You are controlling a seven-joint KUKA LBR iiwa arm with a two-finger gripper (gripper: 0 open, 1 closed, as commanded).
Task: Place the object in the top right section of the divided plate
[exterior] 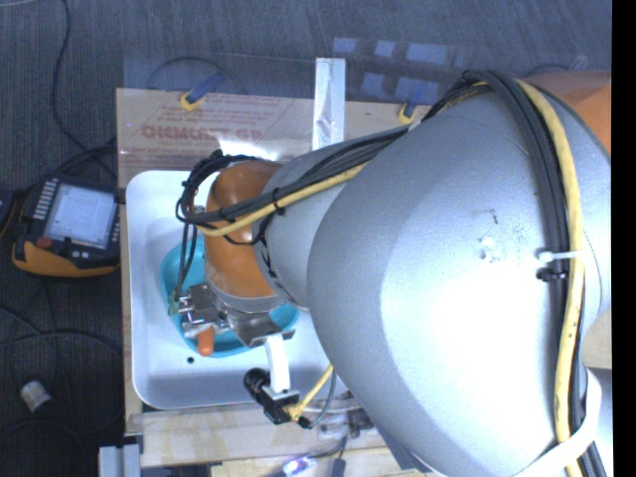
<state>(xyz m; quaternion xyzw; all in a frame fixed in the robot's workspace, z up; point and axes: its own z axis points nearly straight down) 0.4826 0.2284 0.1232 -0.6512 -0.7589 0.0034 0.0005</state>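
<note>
Lower left of frame: jaws low over blue divided plate in white bin, orange object just beside; jaw state impossible to tell.

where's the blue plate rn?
In the camera view's left bin, the blue divided plate lies mostly under the arm's wrist, a small orange object at its lower edge.
</note>
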